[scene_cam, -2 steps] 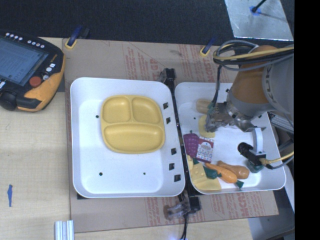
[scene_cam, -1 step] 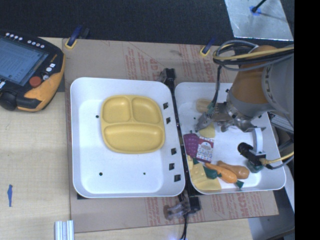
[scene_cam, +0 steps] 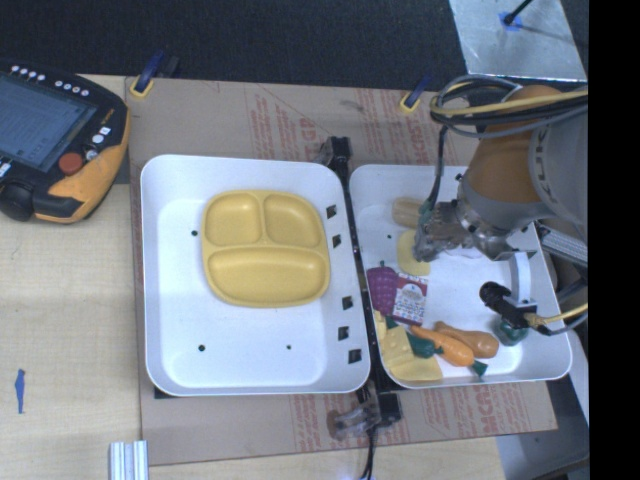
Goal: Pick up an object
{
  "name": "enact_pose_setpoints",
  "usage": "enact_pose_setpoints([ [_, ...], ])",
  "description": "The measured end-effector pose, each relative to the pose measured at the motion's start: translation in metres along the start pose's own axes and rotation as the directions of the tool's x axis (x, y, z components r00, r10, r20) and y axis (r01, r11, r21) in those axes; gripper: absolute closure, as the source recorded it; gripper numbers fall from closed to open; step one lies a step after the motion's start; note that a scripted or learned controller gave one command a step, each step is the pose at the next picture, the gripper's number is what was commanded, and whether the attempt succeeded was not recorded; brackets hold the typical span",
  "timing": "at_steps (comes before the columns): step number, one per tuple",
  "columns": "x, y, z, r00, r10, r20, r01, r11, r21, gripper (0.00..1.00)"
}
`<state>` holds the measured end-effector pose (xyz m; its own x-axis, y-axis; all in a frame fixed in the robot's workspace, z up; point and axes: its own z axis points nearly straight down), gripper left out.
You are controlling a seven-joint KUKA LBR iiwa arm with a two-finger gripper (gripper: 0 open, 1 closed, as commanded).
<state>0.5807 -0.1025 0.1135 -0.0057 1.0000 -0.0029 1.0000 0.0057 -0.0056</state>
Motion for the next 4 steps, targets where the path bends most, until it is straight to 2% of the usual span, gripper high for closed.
enact_pose_setpoints([
  [1, 0.0, 0.0, 0.0, 1.0, -0.001, 0.001, 0.001, 1.0, 0.0, 0.0],
  [2, -0.001, 0.0, -0.01, 1.0, -0.002, 0.002, 0.002, 1.0, 0.0, 1.0],
  [3, -0.039, -0.046, 0.024, 1.0, 0.006, -0.003, -0.006, 1.0, 0.004, 1.0],
  [4, 0.026, -0.095, -0.082, 1.0, -0.002, -0.006, 0.002, 1.0, -0.004, 1.0],
])
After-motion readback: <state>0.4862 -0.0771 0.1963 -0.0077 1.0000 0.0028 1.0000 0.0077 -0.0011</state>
